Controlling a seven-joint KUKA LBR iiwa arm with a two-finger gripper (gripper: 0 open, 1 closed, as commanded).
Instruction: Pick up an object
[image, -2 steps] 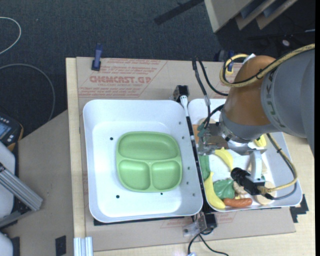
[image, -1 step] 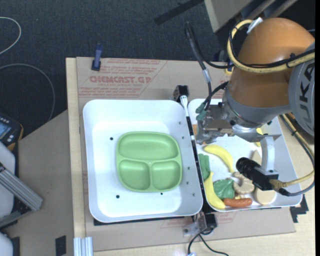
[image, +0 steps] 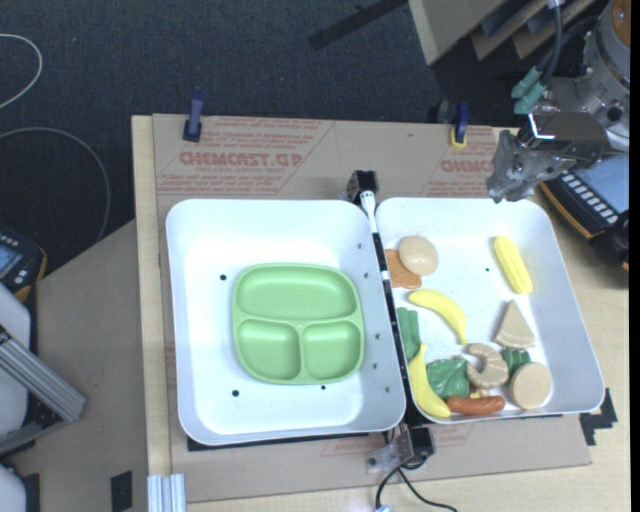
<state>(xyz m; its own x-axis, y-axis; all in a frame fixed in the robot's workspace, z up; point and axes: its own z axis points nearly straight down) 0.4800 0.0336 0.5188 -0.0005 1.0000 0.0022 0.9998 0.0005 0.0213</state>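
Note:
The right bin (image: 560, 250) holds several toy foods. A tan bun on an orange slice (image: 415, 257) lies at its back left and a yellow corn cob (image: 512, 264) at the back right. A banana (image: 440, 310) lies in the middle, with a second banana (image: 426, 388) at the front left. A tan wedge (image: 515, 325), a mushroom (image: 487, 364), a green leafy piece (image: 447, 378), a red sausage (image: 477, 405) and a round biscuit (image: 530, 385) crowd the front. My gripper (image: 513, 183) hangs above the bin's back right rim, away from all the items, with nothing visibly in it.
The left bin (image: 200, 260) holds a green divided plate (image: 297, 322). A black clip (image: 363, 185) sits where the bins meet at the back. Blue (image: 194, 115) and yellow-blue (image: 460, 124) clamps pin the cardboard behind. Cables and equipment stand at the right.

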